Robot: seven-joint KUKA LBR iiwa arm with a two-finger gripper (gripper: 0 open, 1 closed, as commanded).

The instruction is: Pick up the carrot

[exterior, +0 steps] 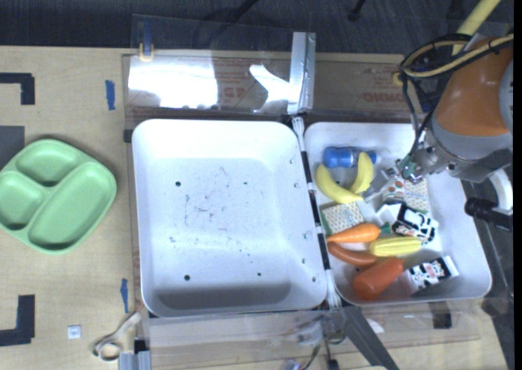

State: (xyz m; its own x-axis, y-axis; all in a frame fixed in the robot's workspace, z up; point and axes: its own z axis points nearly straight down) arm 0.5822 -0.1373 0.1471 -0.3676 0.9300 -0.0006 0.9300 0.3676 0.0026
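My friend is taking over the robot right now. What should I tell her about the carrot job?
Gripper: over the upper right part of the right bin, near the banana; too blurred to tell how it stands, and nothing visible in it.
Carrot: lying in the right bin, left of the middle, just below the banana, resting on a red pepper and touching a yellow corn cob.
Done: the arm is over the right bin.
Left: move to the carrot, grip it and lift it out. It sits tight among other toys, so the grab may catch a neighbour.
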